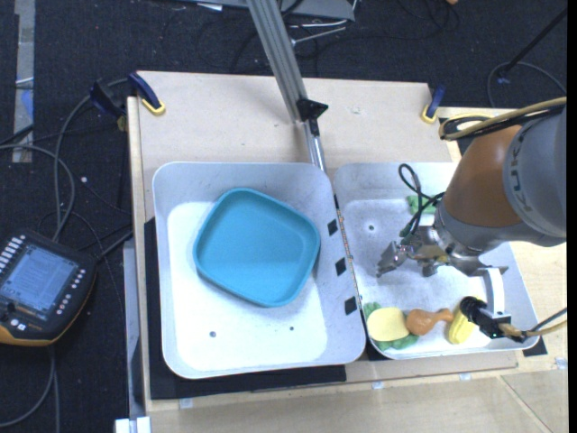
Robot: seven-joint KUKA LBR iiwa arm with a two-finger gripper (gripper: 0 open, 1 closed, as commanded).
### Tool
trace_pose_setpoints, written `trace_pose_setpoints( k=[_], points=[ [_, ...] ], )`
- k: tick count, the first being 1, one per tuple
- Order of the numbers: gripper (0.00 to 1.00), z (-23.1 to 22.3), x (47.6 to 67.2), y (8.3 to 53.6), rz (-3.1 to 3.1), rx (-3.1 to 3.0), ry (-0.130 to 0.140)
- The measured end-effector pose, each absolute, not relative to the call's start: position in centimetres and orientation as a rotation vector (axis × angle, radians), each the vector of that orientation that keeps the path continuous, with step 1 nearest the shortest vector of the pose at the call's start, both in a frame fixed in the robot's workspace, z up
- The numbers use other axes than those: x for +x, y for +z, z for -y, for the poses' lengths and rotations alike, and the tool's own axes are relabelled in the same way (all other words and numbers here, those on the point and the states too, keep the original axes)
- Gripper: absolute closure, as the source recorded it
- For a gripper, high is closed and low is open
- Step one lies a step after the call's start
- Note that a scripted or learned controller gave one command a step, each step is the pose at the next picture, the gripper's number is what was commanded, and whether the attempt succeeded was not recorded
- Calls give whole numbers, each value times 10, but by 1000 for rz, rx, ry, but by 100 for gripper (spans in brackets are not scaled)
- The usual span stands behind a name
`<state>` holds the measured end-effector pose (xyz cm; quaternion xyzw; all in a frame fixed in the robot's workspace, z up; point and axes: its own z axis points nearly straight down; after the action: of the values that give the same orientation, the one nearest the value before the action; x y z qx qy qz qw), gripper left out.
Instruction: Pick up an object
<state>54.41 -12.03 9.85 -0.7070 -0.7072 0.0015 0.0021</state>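
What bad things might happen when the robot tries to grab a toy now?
1. The small toys lie bunched in the right bin's near corner, so the pincer may knock them or catch two.
2. They sit against the bin wall, which may block a finger.

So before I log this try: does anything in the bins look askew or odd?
Mostly fine. The blue plate sits tilted in the left bin, one edge raised. Small toys crowd the right bin's near edge. No spill shows.

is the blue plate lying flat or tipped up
Slightly tipped: the blue plate lies in the left bin, its upper-left rim resting up the bin's sloped wall.
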Motion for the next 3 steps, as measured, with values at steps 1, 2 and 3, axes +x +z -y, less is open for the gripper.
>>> trace_pose_setpoints(
  k=[1, 2, 3],
  points=[
    [100, 121, 545, 111, 2221, -2222, 0],
    [100, 117, 545, 173, 2225, -2223, -5],
    [100, 125, 544, 219, 2224, -2224, -4]
  ],
)
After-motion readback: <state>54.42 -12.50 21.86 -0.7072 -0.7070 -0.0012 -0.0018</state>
